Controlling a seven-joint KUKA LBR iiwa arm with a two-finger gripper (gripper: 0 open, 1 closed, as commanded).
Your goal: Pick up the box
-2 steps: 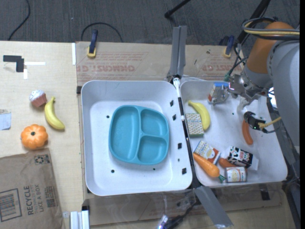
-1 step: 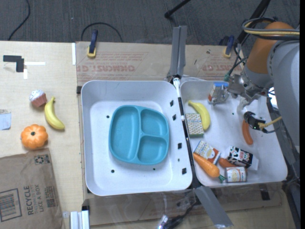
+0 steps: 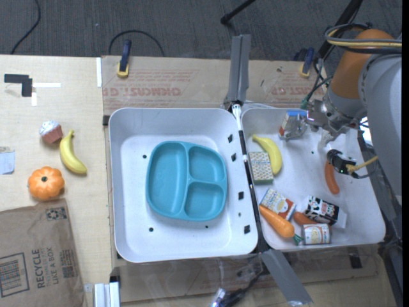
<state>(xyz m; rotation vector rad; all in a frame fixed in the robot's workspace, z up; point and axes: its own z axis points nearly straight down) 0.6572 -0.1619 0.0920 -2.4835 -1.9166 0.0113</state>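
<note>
**Ana:** Camera view is showing the grey arm with its orange band (image 3: 358, 69) reaching in over the far right corner of the right white bin (image 3: 374, 232). The two-finger gripper (image 3: 295, 128) is hanging just above the bin floor near the far wall, and nothing is sitting between its tips. Whether it is spread or pressed together cannot be told from this slant.

**Ben:** Where is the box lying?

**Ana:** Two candidates are lying in that bin. A small flat carton with an orange and white printed face (image 3: 277, 203) is resting near the middle of the bin, its lower edge touching a long orange carrot (image 3: 277, 221). A black and white cow-patterned carton (image 3: 321, 210) is sitting toward the near right corner, just above a small printed can (image 3: 315, 235).

**Ben:** What is looking risky?

**Ana:** Crowding, probably. Smooth cardboard is likely slipping easily, and the carrot pressing against the flat carton could be getting caught in the pinch. The gripper is also well apart from both cartons, closer to a curved yellow banana (image 3: 271, 152) and a pale speckled sponge-like block (image 3: 261, 167).
</note>
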